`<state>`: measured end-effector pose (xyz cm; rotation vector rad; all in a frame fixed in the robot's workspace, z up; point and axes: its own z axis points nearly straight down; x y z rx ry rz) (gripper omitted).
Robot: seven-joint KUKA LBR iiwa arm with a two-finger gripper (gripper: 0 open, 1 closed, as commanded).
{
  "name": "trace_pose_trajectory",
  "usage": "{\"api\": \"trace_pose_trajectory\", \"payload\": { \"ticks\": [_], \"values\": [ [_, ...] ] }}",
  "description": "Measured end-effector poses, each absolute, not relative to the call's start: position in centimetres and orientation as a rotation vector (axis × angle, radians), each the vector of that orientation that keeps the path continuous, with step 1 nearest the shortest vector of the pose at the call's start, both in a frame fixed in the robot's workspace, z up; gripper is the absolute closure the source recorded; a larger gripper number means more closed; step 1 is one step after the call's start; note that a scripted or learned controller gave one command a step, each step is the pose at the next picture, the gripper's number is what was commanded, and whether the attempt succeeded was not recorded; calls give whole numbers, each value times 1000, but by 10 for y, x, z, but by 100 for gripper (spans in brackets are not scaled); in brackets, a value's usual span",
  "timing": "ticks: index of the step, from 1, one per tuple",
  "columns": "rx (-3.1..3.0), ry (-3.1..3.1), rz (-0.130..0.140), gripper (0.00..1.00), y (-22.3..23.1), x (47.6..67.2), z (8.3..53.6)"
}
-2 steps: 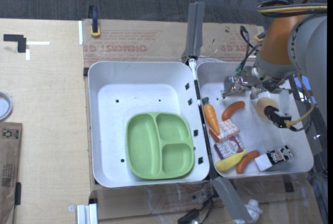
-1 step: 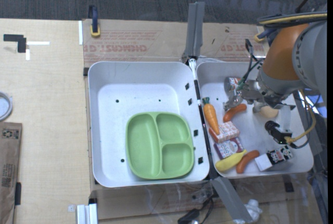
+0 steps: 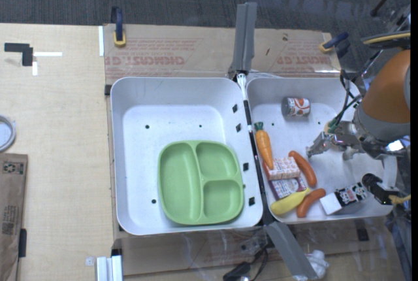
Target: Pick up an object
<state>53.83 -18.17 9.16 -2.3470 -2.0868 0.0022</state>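
The graspable things all lie in the right-hand shallow white bin (image 3: 307, 78). Along its left wall is an orange toy carrot with a green top (image 3: 264, 148), pointing toward the near edge. Just beside the carrot sits a small pink-and-white carton (image 3: 283, 168), and a darker printed packet (image 3: 284, 187) touches that carton's near side. A red-orange toy sausage (image 3: 304, 167) lies against the carton's right side. Toward the bin's near edge a yellow toy banana (image 3: 289, 202) and a second red-orange sausage (image 3: 311, 202) lie side by side, touching. In the near right corner are a small white block (image 3: 330, 204) and a black-and-white printed carton (image 3: 351, 195), close together. A short red-and-white tin can (image 3: 297, 107) lies on its side near the far edge, well apart from the rest.

The two-finger gripper (image 3: 332, 144) hangs over the bare right half of this bin, between the can and the first sausage. Nothing shows in its grasp, and I cannot tell whether it is spread or closed.

The left-hand shallow white bin (image 3: 130, 142) holds a pale green three-compartment plastic plate (image 3: 200, 181) toward its near edge. Both bins rest on a brown cardboard sheet with red lettering (image 3: 163, 51), pinned at the bench's far edge by two blue-and-yellow clamps (image 3: 117, 28).
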Motion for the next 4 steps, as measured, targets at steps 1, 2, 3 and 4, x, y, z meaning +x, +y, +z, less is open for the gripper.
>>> {"api": "trace_pose_trajectory", "payload": {
  "ticks": [1,2,3,4],
  "values": [
    [-2476,-1929,3,0,-125,533,91],
    [-2454,-1959,2,0,-131,478,91],
    [-2441,-1961,-6,0,-206,479,91],
    [-2605,-1756,3,0,-175,573,121]
  ]
}}
